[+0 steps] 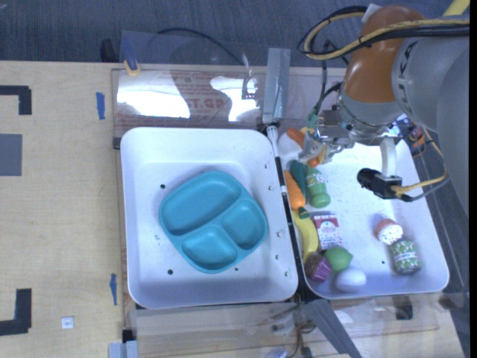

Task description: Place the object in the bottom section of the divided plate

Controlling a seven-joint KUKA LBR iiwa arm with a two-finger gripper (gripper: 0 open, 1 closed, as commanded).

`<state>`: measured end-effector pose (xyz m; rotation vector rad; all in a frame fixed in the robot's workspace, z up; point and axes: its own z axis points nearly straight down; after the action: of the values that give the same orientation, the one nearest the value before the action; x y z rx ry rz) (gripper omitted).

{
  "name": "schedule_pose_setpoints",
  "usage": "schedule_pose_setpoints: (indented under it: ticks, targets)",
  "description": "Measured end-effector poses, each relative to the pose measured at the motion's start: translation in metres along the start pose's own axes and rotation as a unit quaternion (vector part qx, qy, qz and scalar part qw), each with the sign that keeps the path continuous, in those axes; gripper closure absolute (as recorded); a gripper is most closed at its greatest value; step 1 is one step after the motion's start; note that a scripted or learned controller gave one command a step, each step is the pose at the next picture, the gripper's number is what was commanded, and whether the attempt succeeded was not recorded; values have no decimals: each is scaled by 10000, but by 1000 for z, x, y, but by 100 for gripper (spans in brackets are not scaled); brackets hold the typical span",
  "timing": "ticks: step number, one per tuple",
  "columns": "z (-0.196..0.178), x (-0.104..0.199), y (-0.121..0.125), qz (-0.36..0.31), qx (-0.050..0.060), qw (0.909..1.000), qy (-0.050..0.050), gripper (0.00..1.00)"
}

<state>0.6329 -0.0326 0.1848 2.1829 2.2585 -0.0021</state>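
The blue divided plate (211, 218) lies in the left bin (141, 155), with nothing in its three sections. My gripper (320, 145) is down at the far left corner of the right bin (425, 222), over a small orange piece (297, 135) and just beyond a dark green item (298, 171) and a green bottle (317, 189). An orange carrot (296, 190) lies along the bin's left wall. The grey arm with its orange band (376, 58) hides the wrist above the gripper.
In the right bin lie a banana (305, 231), a red and white packet (326, 228), a green lime (339, 258), a purple item (319, 269), a white egg (350, 278) and a jar of green peas (402, 254). A black connector (376, 181) hangs off the arm's cable.
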Motion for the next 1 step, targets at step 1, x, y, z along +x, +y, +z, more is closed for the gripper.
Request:
schedule_pose_setpoints:
  ticks: [1]
  targets:
    - [-15, 82, -52, 1207, 18, 9927, 17, 100]
